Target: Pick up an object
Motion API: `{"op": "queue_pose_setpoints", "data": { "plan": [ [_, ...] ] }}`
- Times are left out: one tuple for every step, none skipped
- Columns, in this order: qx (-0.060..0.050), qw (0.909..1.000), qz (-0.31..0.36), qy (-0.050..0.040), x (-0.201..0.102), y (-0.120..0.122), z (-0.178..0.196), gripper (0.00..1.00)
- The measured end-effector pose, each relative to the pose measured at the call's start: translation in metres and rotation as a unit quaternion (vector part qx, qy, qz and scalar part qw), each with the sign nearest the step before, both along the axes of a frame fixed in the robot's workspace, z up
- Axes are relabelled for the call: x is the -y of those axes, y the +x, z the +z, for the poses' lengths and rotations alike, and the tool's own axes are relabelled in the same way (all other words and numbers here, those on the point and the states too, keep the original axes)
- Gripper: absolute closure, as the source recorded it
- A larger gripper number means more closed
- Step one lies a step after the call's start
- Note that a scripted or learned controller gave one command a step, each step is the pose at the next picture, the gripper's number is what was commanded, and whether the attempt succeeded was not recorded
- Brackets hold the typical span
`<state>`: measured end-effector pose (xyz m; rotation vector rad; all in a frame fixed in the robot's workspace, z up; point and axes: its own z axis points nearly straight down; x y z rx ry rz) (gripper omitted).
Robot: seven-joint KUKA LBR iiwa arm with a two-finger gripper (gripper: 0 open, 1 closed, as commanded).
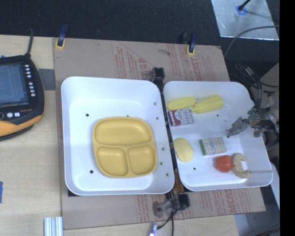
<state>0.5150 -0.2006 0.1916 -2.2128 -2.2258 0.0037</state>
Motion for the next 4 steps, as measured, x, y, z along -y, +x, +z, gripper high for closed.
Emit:
{"op": "queue_pose_setpoints", "data": {
  "plan": [
    [0.003, 1.0, 0.001, -0.0008, -0.058, 0.1, -0.092, 0.0],
    [0.002, 1.0, 0.0, -0.0003, -0.03, 0.129, -0.027, 0.0],
    [0.008, 1.0, -0.001, -0.0001, -0.011, 0.144, -0.082, 0.0],
    [0.012, 0.9999, 0.001, -0.0022, -0.01, 0.146, -0.069, 1.0]
  ]
}}
